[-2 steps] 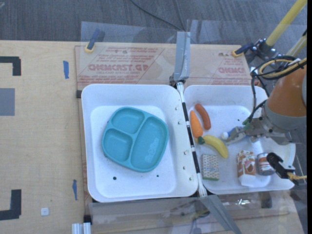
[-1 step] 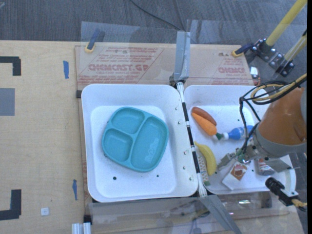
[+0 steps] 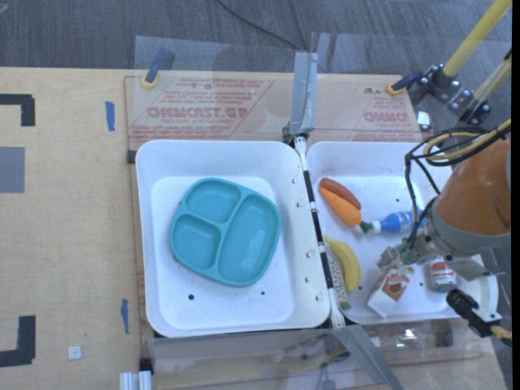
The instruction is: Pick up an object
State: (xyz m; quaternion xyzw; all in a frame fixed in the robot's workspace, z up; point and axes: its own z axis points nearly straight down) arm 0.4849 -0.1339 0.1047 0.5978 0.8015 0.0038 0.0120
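Note:
My gripper (image 3: 400, 255) hangs low over the right bin (image 3: 370, 173), under the orange-banded wrist. It sits just above a small white and brown carton (image 3: 389, 291) and just below a blue bottle (image 3: 393, 223) that lies on its side. A small can (image 3: 443, 275) stands to the gripper's right. Further left in the same bin lie an orange carrot (image 3: 347, 210) with a red sausage (image 3: 337, 192) against it, and a yellow banana (image 3: 348, 265). Nothing is visibly held.
The left bin (image 3: 154, 242) holds a teal divided plate (image 3: 226, 231). A metal divider (image 3: 313, 242) runs between the two bins. Black cables (image 3: 418, 181) loop off the arm over the right bin's far side.

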